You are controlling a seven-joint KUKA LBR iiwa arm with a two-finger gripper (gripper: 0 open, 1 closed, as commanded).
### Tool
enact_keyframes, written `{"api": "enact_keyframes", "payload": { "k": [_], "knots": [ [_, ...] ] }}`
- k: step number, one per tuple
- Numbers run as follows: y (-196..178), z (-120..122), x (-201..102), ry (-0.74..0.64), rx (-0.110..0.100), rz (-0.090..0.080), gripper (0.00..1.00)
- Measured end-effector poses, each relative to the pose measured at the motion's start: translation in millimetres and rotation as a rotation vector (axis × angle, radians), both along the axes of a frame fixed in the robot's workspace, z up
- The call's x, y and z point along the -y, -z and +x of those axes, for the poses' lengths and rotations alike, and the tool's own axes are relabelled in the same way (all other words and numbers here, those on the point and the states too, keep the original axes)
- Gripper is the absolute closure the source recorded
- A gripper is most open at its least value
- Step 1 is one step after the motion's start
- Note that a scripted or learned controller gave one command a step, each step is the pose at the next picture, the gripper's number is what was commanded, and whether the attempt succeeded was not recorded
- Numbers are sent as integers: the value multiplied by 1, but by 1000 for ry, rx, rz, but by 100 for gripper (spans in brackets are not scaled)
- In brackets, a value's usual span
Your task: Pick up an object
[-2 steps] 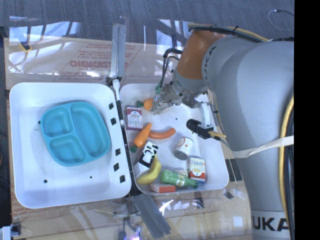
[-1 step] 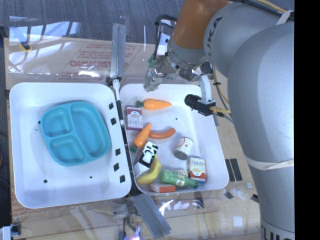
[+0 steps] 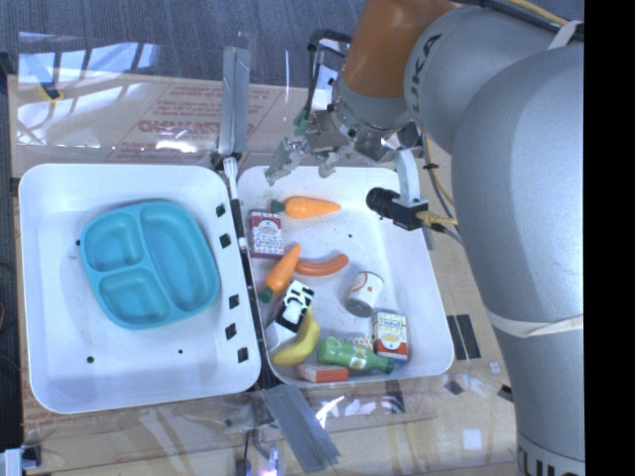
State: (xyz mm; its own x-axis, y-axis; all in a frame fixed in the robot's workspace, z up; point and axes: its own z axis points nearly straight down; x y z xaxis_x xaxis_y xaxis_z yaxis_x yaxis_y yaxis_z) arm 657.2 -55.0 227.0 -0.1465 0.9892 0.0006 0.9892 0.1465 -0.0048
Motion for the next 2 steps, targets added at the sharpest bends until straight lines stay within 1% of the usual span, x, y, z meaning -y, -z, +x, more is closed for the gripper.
{"api": "enact_keyframes", "payload": {
  "k": [1,2],
  "knots": [
    [9,-47,67,-110,-3,1,0],
    [131,-19,58,-87,8,-1,0]
  ]
}}
